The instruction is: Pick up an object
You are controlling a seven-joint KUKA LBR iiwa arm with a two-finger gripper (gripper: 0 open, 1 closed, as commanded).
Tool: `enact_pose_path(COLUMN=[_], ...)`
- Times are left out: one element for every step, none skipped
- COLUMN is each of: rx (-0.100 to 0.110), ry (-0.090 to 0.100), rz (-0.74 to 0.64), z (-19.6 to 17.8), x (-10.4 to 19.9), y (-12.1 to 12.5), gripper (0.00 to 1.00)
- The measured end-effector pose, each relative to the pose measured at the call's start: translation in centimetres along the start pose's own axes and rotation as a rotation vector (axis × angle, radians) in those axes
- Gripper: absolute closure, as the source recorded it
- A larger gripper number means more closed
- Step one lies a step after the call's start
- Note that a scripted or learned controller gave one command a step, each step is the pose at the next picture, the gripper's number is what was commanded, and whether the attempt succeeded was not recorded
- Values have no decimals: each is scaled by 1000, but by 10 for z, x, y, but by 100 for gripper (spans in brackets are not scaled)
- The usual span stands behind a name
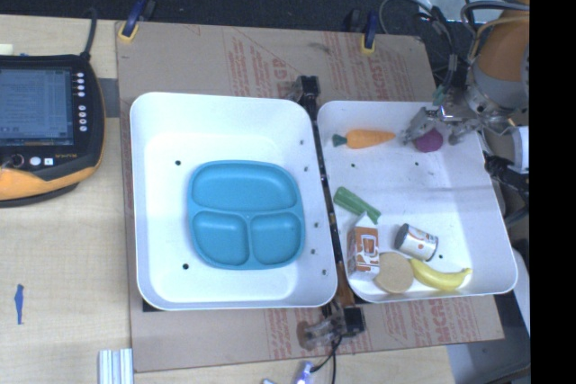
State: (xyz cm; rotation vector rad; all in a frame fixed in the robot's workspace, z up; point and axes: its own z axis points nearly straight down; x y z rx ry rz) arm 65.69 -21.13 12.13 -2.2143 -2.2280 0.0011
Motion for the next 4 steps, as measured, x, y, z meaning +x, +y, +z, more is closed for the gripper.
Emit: enact_pose_path(rx=[4,1,2,0], ry=[1,0,0,2], rz=[0,4,0,1], z=[29,29,18,-72], x=[50,20,20,130], y=[0,0,0,1], gripper=[0,0,100,100])
